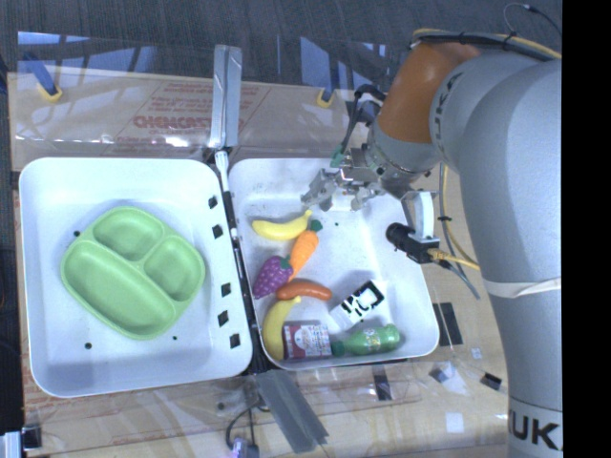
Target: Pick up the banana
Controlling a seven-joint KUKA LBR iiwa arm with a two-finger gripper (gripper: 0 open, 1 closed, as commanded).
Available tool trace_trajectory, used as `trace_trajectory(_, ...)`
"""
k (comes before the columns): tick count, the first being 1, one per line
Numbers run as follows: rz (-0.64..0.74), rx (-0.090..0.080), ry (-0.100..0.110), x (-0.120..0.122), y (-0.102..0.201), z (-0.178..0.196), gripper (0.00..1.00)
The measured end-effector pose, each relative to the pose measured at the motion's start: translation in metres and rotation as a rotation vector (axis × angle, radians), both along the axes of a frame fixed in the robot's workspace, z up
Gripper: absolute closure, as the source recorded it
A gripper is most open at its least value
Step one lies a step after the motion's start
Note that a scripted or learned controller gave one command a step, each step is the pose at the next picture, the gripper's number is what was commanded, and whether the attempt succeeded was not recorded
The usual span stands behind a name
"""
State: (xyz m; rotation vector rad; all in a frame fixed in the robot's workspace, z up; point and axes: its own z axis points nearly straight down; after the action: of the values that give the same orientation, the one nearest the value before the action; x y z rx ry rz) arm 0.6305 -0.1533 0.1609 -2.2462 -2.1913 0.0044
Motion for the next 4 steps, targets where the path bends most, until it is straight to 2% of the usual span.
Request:
trace_trajectory(1,-0.018,0.000,0.001,0.026,0.053,-0.070,0.00)
trace_trajectory(2,0.077,0.000,-0.001,-0.022,0.063,-0.070,0.00)
trace_trajectory(3,0.170,0.001,0.000,-0.047,0.062,-0.070,0.00)
trace_trajectory(4,0.085,-0.001,-0.002,-0.007,0.050,-0.069,0.00)
